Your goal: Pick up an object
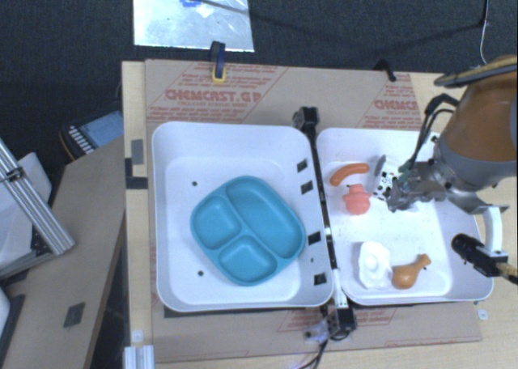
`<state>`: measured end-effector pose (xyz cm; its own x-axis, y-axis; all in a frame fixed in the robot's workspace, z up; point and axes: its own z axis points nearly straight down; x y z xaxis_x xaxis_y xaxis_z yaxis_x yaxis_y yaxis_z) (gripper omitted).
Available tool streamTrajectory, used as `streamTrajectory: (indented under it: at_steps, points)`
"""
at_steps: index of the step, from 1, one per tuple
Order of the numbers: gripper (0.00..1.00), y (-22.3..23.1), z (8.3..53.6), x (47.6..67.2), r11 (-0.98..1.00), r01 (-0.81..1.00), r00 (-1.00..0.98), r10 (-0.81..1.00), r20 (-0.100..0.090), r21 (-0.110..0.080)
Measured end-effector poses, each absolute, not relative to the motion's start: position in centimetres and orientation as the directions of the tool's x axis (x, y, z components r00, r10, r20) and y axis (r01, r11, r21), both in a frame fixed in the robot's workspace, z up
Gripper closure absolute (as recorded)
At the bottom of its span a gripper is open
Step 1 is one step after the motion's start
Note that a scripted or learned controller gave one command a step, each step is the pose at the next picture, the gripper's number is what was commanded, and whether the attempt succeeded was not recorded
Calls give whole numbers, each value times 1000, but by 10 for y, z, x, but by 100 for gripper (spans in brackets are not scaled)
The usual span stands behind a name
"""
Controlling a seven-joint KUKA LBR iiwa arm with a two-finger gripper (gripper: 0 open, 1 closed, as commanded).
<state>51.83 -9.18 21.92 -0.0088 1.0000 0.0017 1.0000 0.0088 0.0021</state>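
My gripper (pixel 394 194) hangs low in the right bin (pixel 461 266), how wide I can't tell, just beside the pink toy (pixel 357 200) and orange sausage (pixel 349 172), so a slightly off descent could nudge either aside and I'd close on air.

Arm (pixel 486 129): one, grey, entering from the right edge; orange band above the wrist, the bulkiest part in frame. Pose: bent downward and leftward (toward the view's centre), wrist lower than the band. Cable: black, looping from the upper arm to the wrist. Gripper (pixel 392 194): dark, compact, at the arm's left end, pointing down; its tip detail is too small to read.
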Motion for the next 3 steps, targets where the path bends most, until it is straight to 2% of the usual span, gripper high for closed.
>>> streamTrajectory:
  at_steps: [1, 3]
  points:
    - [100, -32, 226, 513, 11, 1000, -11, 1000, 3, 2]
    - [100, 80, 216, 519, 10, 1000, -10, 1000, 2, 0]
